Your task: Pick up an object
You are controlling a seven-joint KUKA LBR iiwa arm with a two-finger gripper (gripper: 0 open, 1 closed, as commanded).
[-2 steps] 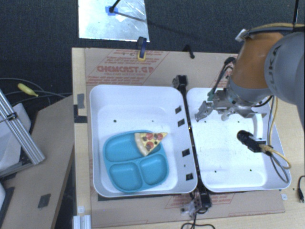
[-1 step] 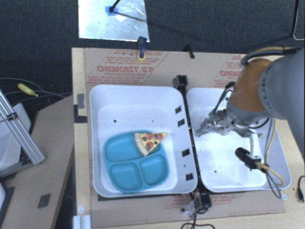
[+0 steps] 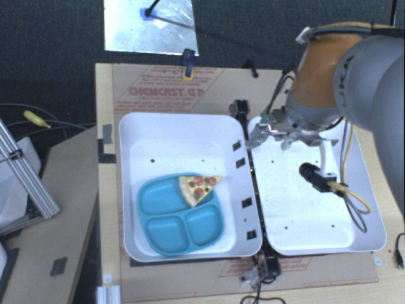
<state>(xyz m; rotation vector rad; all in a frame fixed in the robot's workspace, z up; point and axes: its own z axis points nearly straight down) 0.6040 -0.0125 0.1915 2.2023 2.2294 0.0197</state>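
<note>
Plate: blue three-compartment plastic plate point(image 3: 166, 198); it lies in the shallow white left bin point(image 3: 171, 138), toward that bin's 5 o'clock part; one long compartment on the far side, two smaller ones on the near side
Pizza slice: toy pizza slice with a yellow crust and red spots of topping point(image 3: 198, 187); it rests on the plate at about 1 o'clock, over the right end of the long compartment and touching it; this and the plate are the loose things in the bins
Clips: small black clips point(image 3: 247, 202); they stand in a row along the wall where the two bins meet
Right bin: second shallow white bin point(image 3: 304, 227); at 3 o'clock of the left bin, the two touching along the shared wall
Gripper: metal gripper point(image 3: 272, 135); it hangs over the right bin's 11 o'clock corner, just beside the shared wall; it is at 2 o'clock from the pizza slice and apart from it; clenched or released, I cannot tell
Arm: grey robot arm point(image 3: 376, 75) with an orange band point(image 3: 326, 68); it reaches in from 2 o'clock
Cardboard: brown cardboard sheet with red lettering point(image 3: 164, 88); it lies under both bins
Clamp: blue and yellow clamp point(image 3: 188, 65); on the cardboard's far edge, at 12 o'clock of the left bin
Foil: silvery rectangular sheet point(image 3: 150, 14); on the dark floor beyond the cardboard, farthest off
</note>
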